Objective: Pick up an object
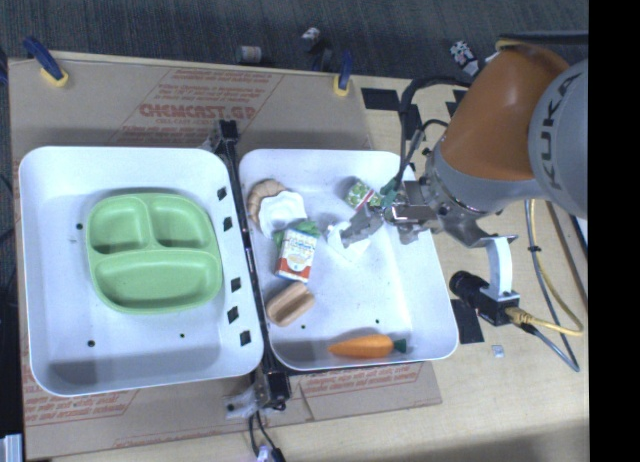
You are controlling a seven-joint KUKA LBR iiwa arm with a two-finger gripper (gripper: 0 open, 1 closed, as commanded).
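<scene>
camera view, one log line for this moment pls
arm: over right bin | claw: low beside green packet | carrot: near edge | green tray: left bin

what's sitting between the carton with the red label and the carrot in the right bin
In the camera view, a hot-dog bun lies below the carton, on the left of that stretch. Bare white bin floor fills the rest, up to the carrot.

Carrot lying flat, right bin's front.
</scene>
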